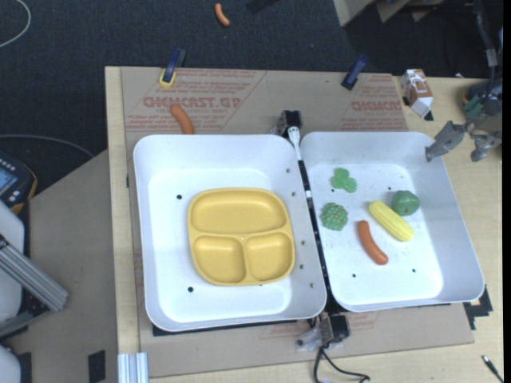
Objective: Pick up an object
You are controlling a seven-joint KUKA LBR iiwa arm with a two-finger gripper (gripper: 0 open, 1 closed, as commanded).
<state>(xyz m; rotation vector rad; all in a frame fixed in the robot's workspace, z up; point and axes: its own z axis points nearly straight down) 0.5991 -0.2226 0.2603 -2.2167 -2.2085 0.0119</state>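
The right bin (447,238) holds a green leafy piece (343,180), a green broccoli floret (334,215), a yellow corn cob (390,220), a round green vegetable (406,203) and an orange-red sausage (372,242). My gripper (461,147) hangs at the far right, above the bin's back right corner, up and to the right of the round green vegetable. Its two grey fingers (443,142) stand apart, open, with nothing between them.
The left bin (160,182) holds a yellow divided plate (239,236). An orange sausage (183,119) lies on the cardboard behind the left bin. A small box (417,90) sits at the back right. Blue clamps (171,68) (354,72) grip the board's back edge.
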